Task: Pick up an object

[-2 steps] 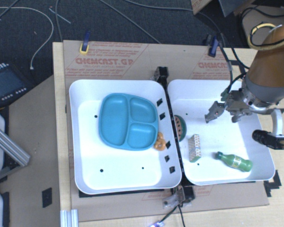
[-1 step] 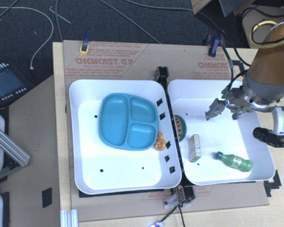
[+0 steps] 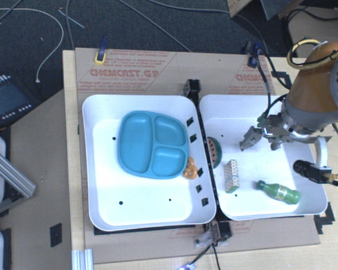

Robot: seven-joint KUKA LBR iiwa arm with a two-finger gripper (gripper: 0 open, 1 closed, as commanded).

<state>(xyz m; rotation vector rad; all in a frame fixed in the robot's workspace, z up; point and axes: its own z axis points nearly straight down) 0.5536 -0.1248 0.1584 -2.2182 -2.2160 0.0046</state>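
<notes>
My gripper (image 3: pixel 263 142) hangs over the upper middle of the right bin (image 3: pixel 231 108), open, its two grey fingers spread with nothing between them. Below it on the bin floor lie a small silver patterned packet (image 3: pixel 232 175) and a green bottle (image 3: pixel 279 192) on its side near the front right. A round brown and green object (image 3: pixel 214 151) rests against the bin's left wall. In the left bin (image 3: pixel 101 167) a blue divided plate (image 3: pixel 154 144) lies flat, with a small orange-tan item (image 3: pixel 190 169) at its lower right edge.
A black divider with clips (image 3: pixel 198 151) runs between the two bins. The bins sit on a cardboard sheet (image 3: pixel 135 66). Cables trail across the dark floor at the back, and metal framing stands at the far left.
</notes>
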